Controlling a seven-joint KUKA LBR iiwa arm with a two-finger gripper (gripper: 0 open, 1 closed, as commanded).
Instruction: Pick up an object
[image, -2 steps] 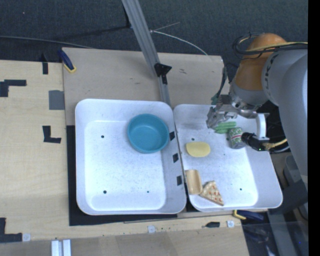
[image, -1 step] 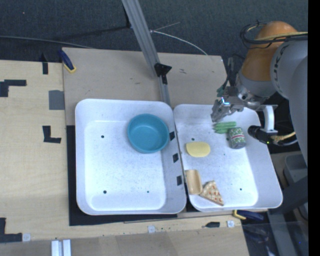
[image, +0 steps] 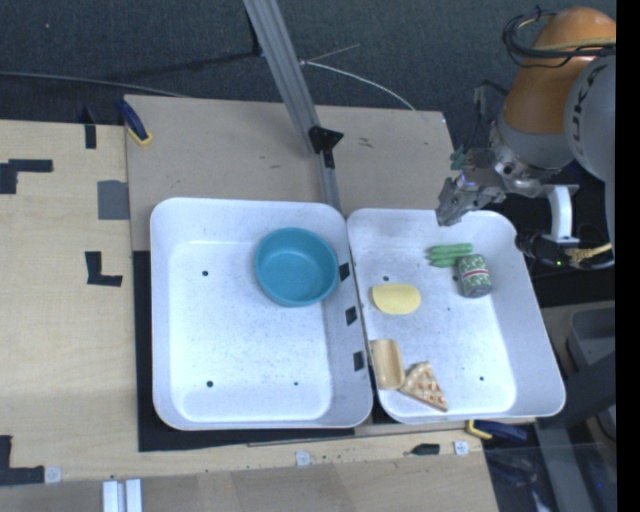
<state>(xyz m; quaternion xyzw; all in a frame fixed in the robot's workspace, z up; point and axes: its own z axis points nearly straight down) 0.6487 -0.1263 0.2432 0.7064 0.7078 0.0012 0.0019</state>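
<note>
My gripper (image: 450, 213) hangs over the far edge of the right bin (image: 500, 345), its fingers pointing down with nothing between them. Just below it in the bin lie a green bean pod (image: 449, 254) and a small green can (image: 473, 275). A yellow lemon-shaped piece (image: 396, 298) rests near the bin's middle. A brown bread roll (image: 386, 362) and a pizza slice (image: 424, 385) lie at the near left corner. A blue bowl (image: 295, 265) stands in the left bin (image: 210, 340).
A slanted grey metal pole (image: 295, 90) runs from the top down to the gap between the bins. Black cables (image: 565, 255) trail beside the right bin's far right edge.
</note>
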